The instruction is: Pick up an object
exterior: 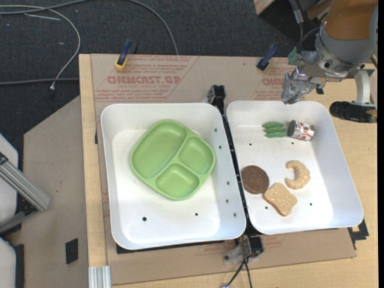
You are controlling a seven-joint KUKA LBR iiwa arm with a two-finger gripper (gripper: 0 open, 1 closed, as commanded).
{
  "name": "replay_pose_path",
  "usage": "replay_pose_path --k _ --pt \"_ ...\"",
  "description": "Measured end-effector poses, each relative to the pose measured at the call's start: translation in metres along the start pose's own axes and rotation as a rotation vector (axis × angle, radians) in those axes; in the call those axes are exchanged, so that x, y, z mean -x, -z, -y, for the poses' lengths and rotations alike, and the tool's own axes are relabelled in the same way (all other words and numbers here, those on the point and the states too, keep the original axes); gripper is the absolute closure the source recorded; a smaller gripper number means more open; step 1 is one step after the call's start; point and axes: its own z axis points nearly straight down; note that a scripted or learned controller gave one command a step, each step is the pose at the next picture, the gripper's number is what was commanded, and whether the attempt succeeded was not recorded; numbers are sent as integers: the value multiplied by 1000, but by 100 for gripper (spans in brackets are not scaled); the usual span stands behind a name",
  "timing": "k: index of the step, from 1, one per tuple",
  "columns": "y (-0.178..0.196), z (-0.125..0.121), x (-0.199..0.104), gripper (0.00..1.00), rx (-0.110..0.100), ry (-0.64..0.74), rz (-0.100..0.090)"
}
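The right bin [336, 161] holds a green pea pod [274, 129], a small red-and-white can [302, 130] lying on its side, a tan croissant [298, 174], a round brown cookie [255, 179] and a slice of toast [281, 198]. My gripper [293, 92] hangs over the far rim of that bin, up and slightly left of the can, with nothing between its fingers. The fingertips are small and dark, so their state is unclear.
In the left bin [120, 209] lies a green divided plate [173, 159]. Blue clamps [125, 53] [267, 57] grip the cardboard's far edge. A black clip [216, 94] sits between the bins at the back. Cables run across the dark floor beyond.
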Motion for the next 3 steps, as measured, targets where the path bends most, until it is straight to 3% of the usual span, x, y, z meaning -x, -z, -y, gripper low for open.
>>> replay_pose_path --k 3 --pt "-28 47 -160 100 -1 0 1"
